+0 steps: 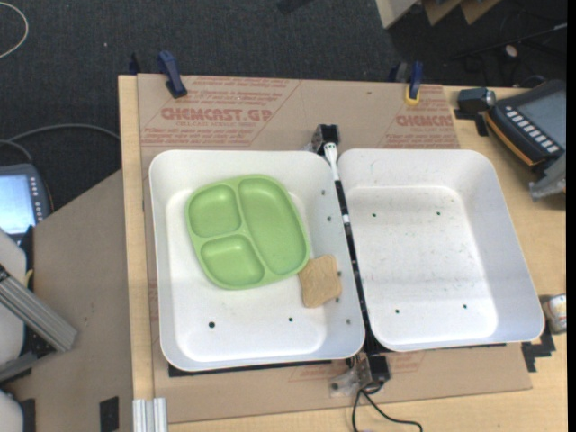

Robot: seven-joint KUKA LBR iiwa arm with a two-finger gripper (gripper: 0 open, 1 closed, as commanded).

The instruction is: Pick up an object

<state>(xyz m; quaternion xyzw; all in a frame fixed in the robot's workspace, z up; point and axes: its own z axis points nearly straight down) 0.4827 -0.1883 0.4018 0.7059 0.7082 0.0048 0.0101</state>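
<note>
2 shallow white bins sit side by side in the middle of the frame on a brown cardboard sheet point(216, 111) with red CHEMCAST lettering printed along its upper part.

The left bin point(171, 331) holds a light green divided plate point(247, 232) with 3 compartments. It lies flat in the upper middle of that bin, turned a little so its long side runs at a slant. Just beside the plate's lower right corner, and seemingly touching its rim, lies a small tan slab point(319, 282), roughly square with ragged edges. It may be a sponge or a piece of cork; the view is too coarse to settle it. The slab lies flat on the bin floor, near the bin's right wall.

The right bin point(504, 241) shows fine dark specks and 4 small dark dots on its floor.

A thin black strip point(345, 232) runs down the seam between the 2 bins, from a black fitting at the top to a tangle of wires point(369, 399) at the bottom edge.

A blue clamp point(171, 72) grips the sheet at the upper left, and a yellow-and-blue clamp point(414, 84) grips it at the upper right. A dark handheld control pad point(526, 129) lies at the right edge of the frame.

Whether the pincer is open or closed, and whether it has hold of anything, cannot be told here.
</note>
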